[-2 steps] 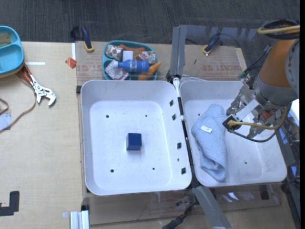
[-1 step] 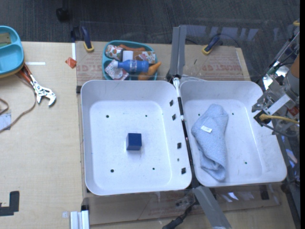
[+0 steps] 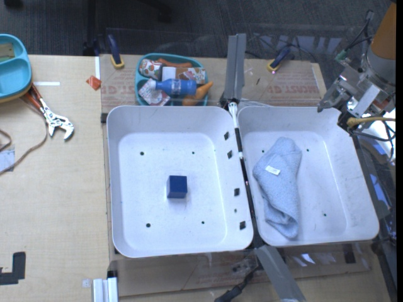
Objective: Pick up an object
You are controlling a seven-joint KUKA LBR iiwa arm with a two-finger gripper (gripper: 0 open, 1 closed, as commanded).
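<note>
Small blue cube point(image 3: 177, 186) near the middle of the left white bin point(image 3: 126, 231), crumpled pale blue cloth point(image 3: 280, 184) in the right bin point(image 3: 352, 222), tool point(image 3: 334, 102) above that bin's far right corner, its opening impossible to tell.

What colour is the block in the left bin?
Dark blue block, seen in the camera view.

The arm point(image 3: 383, 49) (orange-banded) angles its tool point(image 3: 332, 106) down-left.

Teal tub point(image 3: 140, 72) of clutter on worktop point(image 3: 56, 194); clamp point(image 3: 114, 51) just left of tub; wrench point(image 3: 56, 124) well left of tub; blue dish point(image 3: 15, 75) farther left.
</note>
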